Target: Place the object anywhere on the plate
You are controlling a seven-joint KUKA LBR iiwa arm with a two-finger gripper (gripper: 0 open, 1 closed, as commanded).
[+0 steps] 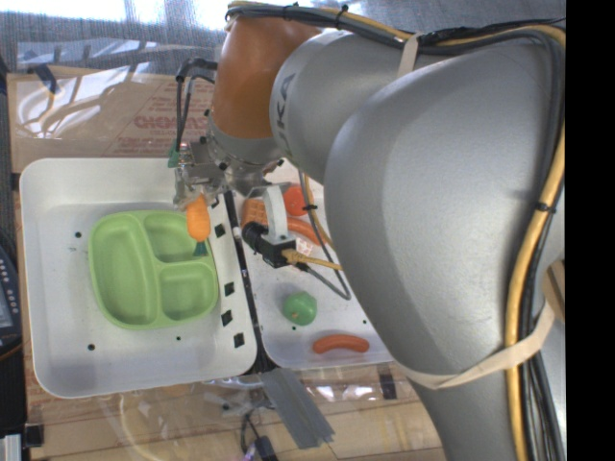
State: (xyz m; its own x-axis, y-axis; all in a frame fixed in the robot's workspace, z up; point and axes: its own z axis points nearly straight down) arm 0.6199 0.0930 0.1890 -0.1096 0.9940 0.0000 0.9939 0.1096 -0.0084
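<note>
The gripper clasps an orange toy carrot between its fingers, above the right edge of the green divided plate in the left bin. A green pepper and red sausage lie in the right bin.

We look down on a wooden surface with a sheet of brown cardboard lying along its far side. Bright daylight glares across the top, washing out a grey textured floor. Dark cables trail along the surface's near edge.
</note>
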